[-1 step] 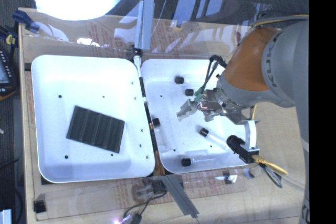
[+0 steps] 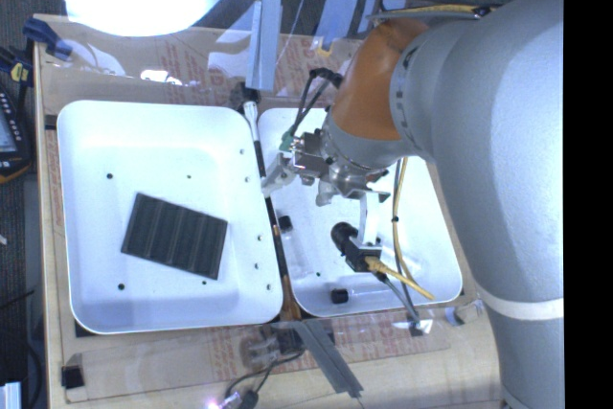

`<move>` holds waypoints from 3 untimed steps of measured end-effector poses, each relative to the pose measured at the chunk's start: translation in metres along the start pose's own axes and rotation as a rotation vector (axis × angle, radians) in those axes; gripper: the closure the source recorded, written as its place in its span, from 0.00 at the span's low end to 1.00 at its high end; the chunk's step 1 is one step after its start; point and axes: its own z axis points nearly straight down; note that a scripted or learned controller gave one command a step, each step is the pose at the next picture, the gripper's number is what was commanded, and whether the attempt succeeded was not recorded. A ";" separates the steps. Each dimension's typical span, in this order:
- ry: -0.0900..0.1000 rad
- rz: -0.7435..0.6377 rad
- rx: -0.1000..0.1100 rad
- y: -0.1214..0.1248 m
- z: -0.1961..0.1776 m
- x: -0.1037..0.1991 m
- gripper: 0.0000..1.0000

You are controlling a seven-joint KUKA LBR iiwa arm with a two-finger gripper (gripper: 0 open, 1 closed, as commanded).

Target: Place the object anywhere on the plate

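White right bin lies half hidden under the arm; grip of tool unreadable.

Robotics lab: a grey industrial arm hangs over two white bins on a plywood worktop, blue clamp and loose cable at its edges.

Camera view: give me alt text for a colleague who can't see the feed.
The grey arm reaches over the right bin, where a small black object lies near its lower edge. In the left bin a dark ribbed plate lies flat, with nothing on it.
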 end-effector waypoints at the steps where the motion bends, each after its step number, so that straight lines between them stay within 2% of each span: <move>1: -0.002 0.034 0.002 -0.081 0.000 0.084 1.00; 2: -0.003 0.112 0.004 -0.111 0.042 0.171 1.00; 3: -0.002 -0.394 -0.004 -0.095 0.000 0.120 1.00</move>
